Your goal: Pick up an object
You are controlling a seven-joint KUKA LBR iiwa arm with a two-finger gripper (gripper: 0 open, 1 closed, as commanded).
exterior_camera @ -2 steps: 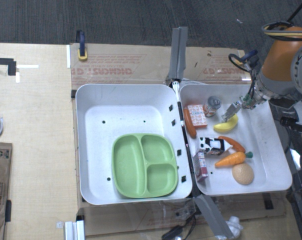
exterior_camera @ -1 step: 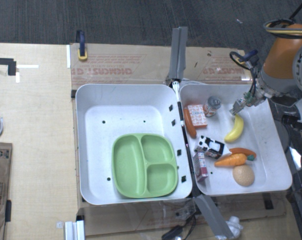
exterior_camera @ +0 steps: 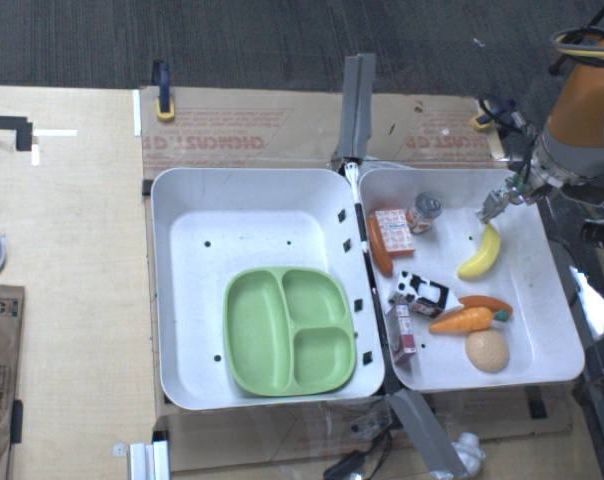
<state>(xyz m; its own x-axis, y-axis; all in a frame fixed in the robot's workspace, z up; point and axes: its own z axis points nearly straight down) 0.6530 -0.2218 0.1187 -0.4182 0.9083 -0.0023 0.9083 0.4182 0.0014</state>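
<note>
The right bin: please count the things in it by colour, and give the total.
Yellow: 1, banana
Orange: 3, box, two carrots
Beige: 1, egg
Grey: 1, small jar
Black-white: 1, packet
Red-white: 1, wrapper
Total: 8

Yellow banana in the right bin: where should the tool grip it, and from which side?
Probably mid-body on the curved yellow banana, coming straight down from above with fingers across its narrow width. It lies flat and diagonal, apart from the other items, close to the tool.

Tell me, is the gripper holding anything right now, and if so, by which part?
Nothing is held. The gripper hovers above the top end of the banana, which lies on the floor of the right bin.
</note>
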